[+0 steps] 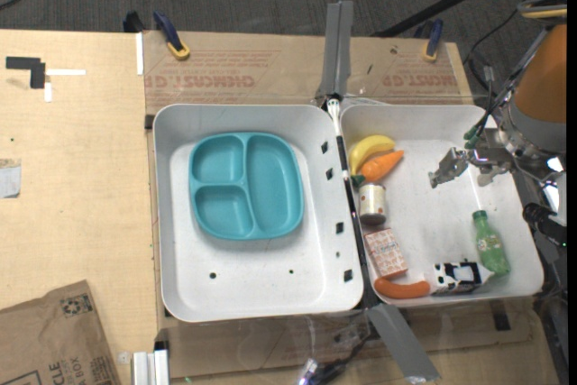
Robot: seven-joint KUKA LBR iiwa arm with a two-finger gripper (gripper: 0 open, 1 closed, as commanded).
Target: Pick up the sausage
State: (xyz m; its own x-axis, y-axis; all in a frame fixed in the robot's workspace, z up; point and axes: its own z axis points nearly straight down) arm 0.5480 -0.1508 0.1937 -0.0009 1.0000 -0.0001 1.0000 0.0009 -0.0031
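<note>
- Two shallow white bins sit side by side on the bench; the left bin (pixel 171 221) holds a teal divided plate (pixel 246 186) with three compartments, lying flat near the bin's centre.
- The right bin (pixel 433 126) holds several small objects, most of them grouped along its left wall.
- The sausage (pixel 402 288) lies flat near the front left corner of the right bin, long axis roughly parallel to the front wall.
- A small pink-and-white box (pixel 385 252) lies just behind the sausage, near or touching it.
- A black-and-white toy (pixel 457 277) sits just to the right of the sausage's end, against the front wall.
- A green bottle (pixel 490 242) lies on its side near the right wall, cap pointing toward the back.
- A banana (pixel 370 150) and a carrot (pixel 382 164) lie together at the back left of the right bin, with a small can (pixel 372 202) just in front of them.
- The arm enters from the right edge; the gripper (pixel 448 168) hangs over the middle-right of the right bin, well apart from the sausage.
- Gripper state: the fingers point leftward and appear slightly spread, with nothing between them.
</note>
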